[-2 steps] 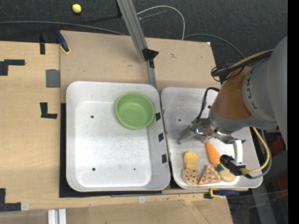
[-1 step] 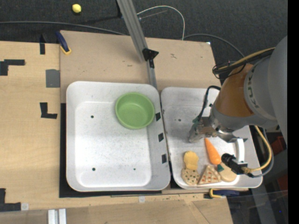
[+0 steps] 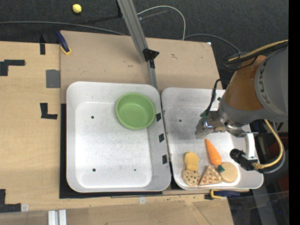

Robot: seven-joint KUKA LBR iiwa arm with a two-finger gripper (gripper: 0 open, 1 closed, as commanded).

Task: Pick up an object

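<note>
Left bin [image 3: 79, 125]: one green bowl [image 3: 135, 110] upright near its back right corner, the remaining floor bare. Right bin [image 3: 180, 107]: toy food bunched along the front edge — yellow piece [image 3: 191, 160], round cookie [image 3: 190, 176], pizza slice [image 3: 210, 176], tan round piece [image 3: 229, 172], orange carrot [image 3: 213, 153] lying tilted just behind them. Gripper [image 3: 204, 128] sits mid-bin, just behind the carrot's top end; can't tell its state, nothing visibly held. Back-left of that bin is open floor. Arm [image 3: 255, 86] overhangs the right wall.
</note>
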